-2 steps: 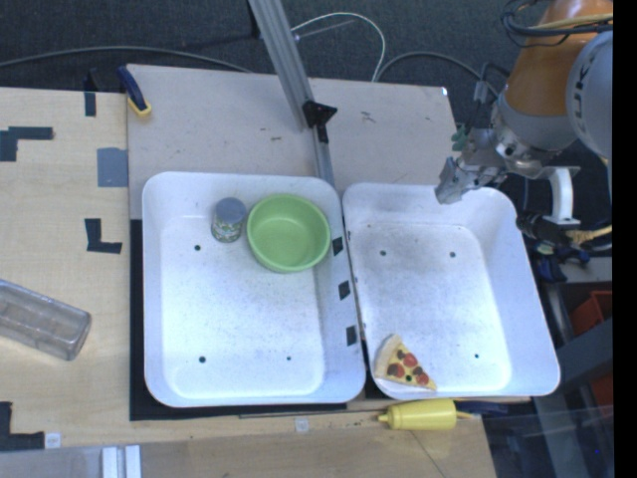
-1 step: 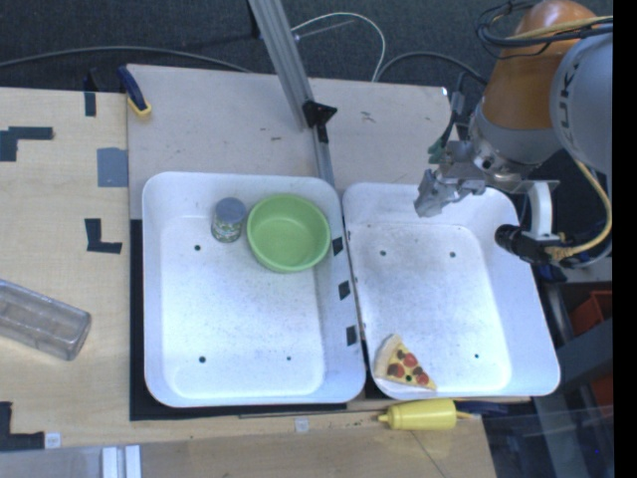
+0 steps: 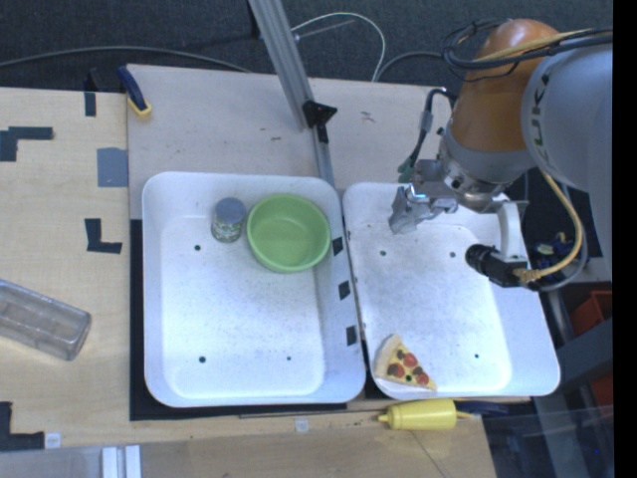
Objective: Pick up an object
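Note:
My gripper (image 3: 406,213) hangs over the far left part of the right bin (image 3: 468,297), pointing down from the grey arm with its orange band. A toy pizza slice (image 3: 402,362) lies at the right bin's near left corner, well away from the gripper. In the left bin (image 3: 199,347), a green bowl (image 3: 288,232) sits near the far edge. A small grey-lidded jar (image 3: 228,219) stands just left of the bowl. Nothing shows between the fingers.
A yellow mustard bottle (image 3: 418,415) lies on the bench in front of the right bin. A clear plastic container (image 3: 40,319) rests at the left on the bench. A metal pole (image 3: 289,58) slants up behind the bins. Cables trail near the arm.

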Controlling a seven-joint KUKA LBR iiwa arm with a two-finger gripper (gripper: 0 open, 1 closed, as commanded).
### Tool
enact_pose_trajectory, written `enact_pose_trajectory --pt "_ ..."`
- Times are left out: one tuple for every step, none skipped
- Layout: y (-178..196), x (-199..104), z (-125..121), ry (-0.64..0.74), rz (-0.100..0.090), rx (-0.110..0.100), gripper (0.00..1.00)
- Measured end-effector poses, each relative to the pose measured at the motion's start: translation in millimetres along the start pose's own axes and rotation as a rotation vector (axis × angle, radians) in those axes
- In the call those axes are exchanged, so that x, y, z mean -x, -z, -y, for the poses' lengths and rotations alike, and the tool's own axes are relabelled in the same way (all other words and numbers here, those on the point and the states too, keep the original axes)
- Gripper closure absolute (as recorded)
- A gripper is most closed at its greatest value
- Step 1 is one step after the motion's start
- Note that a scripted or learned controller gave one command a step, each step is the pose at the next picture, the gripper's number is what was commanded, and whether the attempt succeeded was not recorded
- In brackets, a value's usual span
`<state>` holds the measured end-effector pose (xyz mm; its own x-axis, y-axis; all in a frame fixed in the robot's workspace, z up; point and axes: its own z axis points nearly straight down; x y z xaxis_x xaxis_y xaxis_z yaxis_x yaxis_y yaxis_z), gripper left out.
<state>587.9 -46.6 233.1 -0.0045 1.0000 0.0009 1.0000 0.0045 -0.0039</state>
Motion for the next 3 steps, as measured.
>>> enact_pose_trajectory --pt "-0.6 -43.6 36.5 0.000 0.000 0.000 1.00" --pt "-13.1 -92.3 64.1 0.001 0.000 -0.002 1.00" --pt "-18.3 -139.5 92.2 0.002 0.000 -0.001 1.00"
